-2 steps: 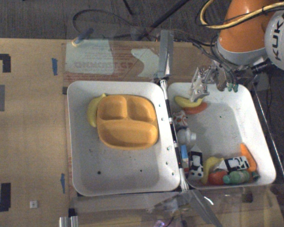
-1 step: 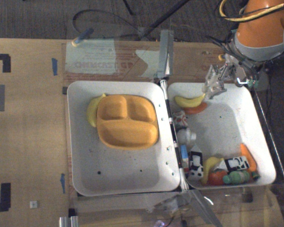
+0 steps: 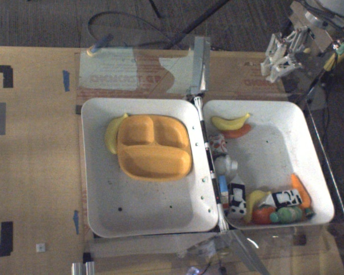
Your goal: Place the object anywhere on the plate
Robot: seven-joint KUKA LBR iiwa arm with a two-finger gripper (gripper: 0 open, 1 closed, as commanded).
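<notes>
No object is held; the likely pick, a banana (image 3: 230, 121), lies in the right bin (image 3: 318, 148) at its far edge, well right of the plate (image 3: 154, 146). It is judged light, stiff and smooth, best gripped across the middle. The gripper (image 3: 281, 62) hangs beyond the right bin's far-right corner, fingers spread, empty.
</notes>
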